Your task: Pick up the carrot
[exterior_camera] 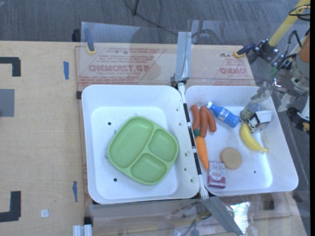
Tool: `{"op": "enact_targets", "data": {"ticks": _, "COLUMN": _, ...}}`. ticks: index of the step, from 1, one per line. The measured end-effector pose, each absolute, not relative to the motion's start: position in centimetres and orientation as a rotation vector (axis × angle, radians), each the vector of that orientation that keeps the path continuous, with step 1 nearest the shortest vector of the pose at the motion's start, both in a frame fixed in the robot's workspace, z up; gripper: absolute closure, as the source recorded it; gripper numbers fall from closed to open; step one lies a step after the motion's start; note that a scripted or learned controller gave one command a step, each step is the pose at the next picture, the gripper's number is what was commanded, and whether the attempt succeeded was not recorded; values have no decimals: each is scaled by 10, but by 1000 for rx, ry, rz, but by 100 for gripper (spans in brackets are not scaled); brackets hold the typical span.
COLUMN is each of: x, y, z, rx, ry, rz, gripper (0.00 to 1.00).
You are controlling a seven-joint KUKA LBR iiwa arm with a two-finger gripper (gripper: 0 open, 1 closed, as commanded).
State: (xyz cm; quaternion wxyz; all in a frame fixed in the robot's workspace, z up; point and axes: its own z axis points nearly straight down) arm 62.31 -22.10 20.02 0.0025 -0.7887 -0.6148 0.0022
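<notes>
Camera view looks down on two white bins, with the gripper (261, 95) at the upper right corner of the right bin (283, 181). Whether its jaws are open or closed cannot be told, and nothing can be seen held in them. The carrot (202, 152) lies well to the left of the jaws and lower in the picture, along the left wall of the right bin. Just above the carrot are sausages (203, 119), left of the jaws. A blue bottle (222, 114) lies between the sausages and the jaws. A green can (248, 114) sits just below the jaws, and a banana (251, 137) lies below that. A round cookie (231, 158) and a small red packet (217, 174) lie lower still. A green divided plate (143, 150) sits in the left bin (93, 132), far left of the jaws.
</notes>
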Motion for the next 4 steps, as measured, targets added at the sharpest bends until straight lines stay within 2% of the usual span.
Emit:
{"op": "enact_targets", "data": {"ticks": 1, "x": 564, "y": -165, "z": 162, "rx": -2606, "ry": -1743, "rz": 8, "gripper": 0}}
{"op": "enact_targets", "data": {"ticks": 2, "x": 548, "y": -110, "z": 119, "rx": -2398, "ry": -2021, "rz": 6, "gripper": 0}}
{"op": "enact_targets", "data": {"ticks": 3, "x": 542, "y": -100, "z": 88, "rx": -2254, "ry": -2201, "rz": 0, "gripper": 0}}
{"op": "enact_targets", "data": {"ticks": 4, "x": 543, "y": -102, "z": 96, "rx": -2259, "ry": -2199, "rz": -2, "gripper": 100}}
